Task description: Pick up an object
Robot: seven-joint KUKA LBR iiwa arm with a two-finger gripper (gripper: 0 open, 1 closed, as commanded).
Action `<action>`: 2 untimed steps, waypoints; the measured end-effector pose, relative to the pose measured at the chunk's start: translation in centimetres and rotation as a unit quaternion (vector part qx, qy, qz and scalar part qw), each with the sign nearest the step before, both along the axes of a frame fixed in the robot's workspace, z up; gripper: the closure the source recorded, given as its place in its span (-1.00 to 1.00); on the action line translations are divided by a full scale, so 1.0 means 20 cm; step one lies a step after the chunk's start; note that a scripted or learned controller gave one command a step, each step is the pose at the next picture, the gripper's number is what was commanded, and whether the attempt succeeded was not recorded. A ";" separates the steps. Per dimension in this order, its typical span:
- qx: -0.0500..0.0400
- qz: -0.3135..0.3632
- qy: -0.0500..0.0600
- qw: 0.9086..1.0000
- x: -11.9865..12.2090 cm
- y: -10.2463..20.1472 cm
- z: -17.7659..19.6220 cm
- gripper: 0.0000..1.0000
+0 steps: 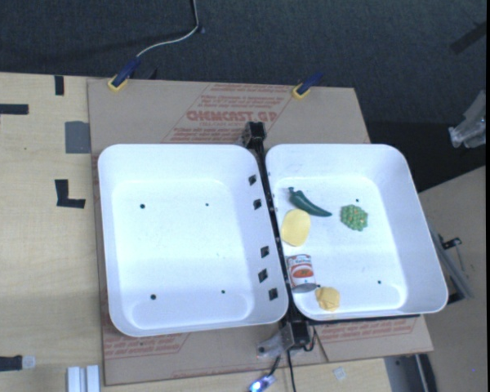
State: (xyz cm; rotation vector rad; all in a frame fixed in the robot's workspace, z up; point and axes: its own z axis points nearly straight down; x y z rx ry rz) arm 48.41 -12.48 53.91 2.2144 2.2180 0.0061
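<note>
The right white bin (396,188) holds several small objects. A dark green pepper (309,203) lies near the bin's left wall. Just below it sits a pale yellow oval fruit (295,227). To their right, a bumpy green clump (354,217) lies on its own. A small red and white can (300,271) lies on its side against the divider. A small yellow lump (328,298) rests by the front rim. The objects stand slightly apart from one another.
The left white bin (180,243) sits against the right one, joined by black clips along the divider (264,219). Both rest on a cardboard sheet (229,113) held by two clamps. A pale grey part (467,127) juts in at the right edge.
</note>
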 end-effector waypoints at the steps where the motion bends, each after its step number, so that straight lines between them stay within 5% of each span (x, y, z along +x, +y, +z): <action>1: -0.001 -0.004 0.004 1.000 0.00 -0.45 -0.02 1.00; 2: 0.004 0.001 0.013 1.000 -0.01 -0.09 -0.96 1.00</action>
